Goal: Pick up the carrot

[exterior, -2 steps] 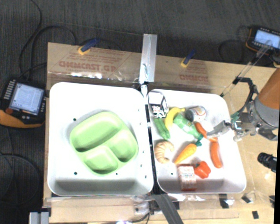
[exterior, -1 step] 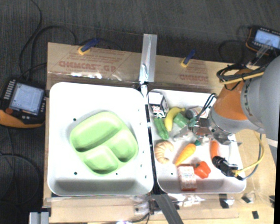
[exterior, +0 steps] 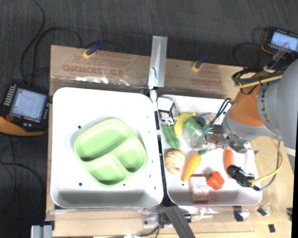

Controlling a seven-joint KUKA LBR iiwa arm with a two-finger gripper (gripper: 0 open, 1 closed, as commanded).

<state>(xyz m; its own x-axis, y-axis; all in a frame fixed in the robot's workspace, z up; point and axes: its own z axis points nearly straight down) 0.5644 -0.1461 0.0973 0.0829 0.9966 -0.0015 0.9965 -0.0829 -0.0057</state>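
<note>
Toward the middle of the right bin (exterior: 252, 198) lies the carrot (exterior: 191, 166), slanted, its green-tipped end up by the pincer (exterior: 208, 136) and its thick end pointing near-left. We see the pincer low over the clutter just beyond that tip, but its fingers are lost against the clear wrapping and the green vegetable (exterior: 193, 126) — we cannot tell whether they stand wide or narrow, and nothing shows between them.

To do this step well, we judge the pincer should shift near and left, settle over the carrot's thick middle and close across its width, not along its length. A grip at the thin tip would likely slip.

Room is tight. The round tan piece (exterior: 174, 161) sits just left of the carrot, near touching its lower end; a small red-and-white box (exterior: 198, 188) and a red-orange pepper (exterior: 215, 180) lie just near of it. A second, smaller orange piece (exterior: 228, 157) lies to the right, close under the arm, and could be mistaken for the target. The banana (exterior: 182, 122) crowds the far side. The freest gap — a strip of bare white floor — runs along the carrot's right flank, so one finger belongs there. The bin's dividing wall is well left; the left bin holds only a green tray (exterior: 112, 151).
</note>
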